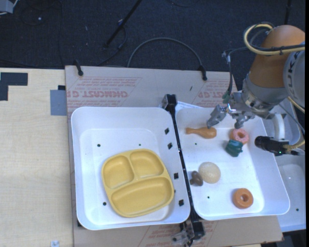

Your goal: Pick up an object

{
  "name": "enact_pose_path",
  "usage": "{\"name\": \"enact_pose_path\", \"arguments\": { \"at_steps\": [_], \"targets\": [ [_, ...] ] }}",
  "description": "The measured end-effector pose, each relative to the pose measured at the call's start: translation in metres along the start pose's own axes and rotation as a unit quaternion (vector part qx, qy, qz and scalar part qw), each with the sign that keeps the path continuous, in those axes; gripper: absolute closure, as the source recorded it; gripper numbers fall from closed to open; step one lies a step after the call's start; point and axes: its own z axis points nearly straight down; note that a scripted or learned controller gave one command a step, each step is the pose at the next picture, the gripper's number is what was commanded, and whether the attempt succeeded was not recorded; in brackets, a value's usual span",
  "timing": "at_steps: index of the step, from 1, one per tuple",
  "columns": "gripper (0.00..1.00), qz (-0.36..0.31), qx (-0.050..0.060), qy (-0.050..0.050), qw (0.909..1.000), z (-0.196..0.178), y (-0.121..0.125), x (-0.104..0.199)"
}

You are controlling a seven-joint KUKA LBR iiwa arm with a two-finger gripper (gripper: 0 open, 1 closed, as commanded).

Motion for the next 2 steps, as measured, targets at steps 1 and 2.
{"name": "enact_pose_path", "arguments": {
  "at_steps": [1,2],
  "targets": [
    [0.0,0.0,0.0,0.0,1.0,0.063,-0.001,-0.004],
    [0.0,0.001,0.0,0.0,1.0,0.117,-0.002,-0.002]
  ]
}}
